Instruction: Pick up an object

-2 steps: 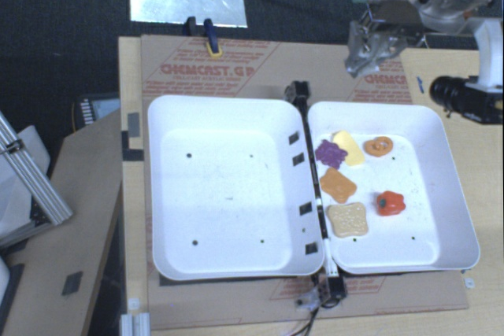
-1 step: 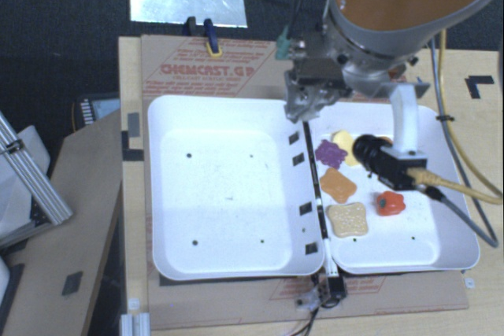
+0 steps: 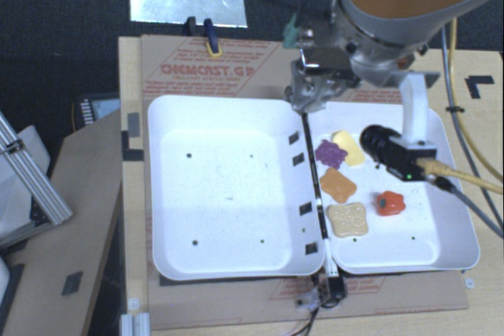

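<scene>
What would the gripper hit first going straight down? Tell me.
Probably the far rim where the two bins meet; the gripper hangs right over it. Depth is unclear from this slanted view.

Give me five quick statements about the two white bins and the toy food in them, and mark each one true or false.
1. The toy food all lies in the right bin. True.
2. The purple piece sits in the left bin. False: it lies in the right bin, near the divider.
3. The red piece lies to the right of the orange piece. True.
4. The tan toast-shaped piece is the farthest item from the camera. False: it is the nearest; the yellow piece lies farther back.
5. The gripper is down among the food. False: it is at the bins' far edge.
</scene>
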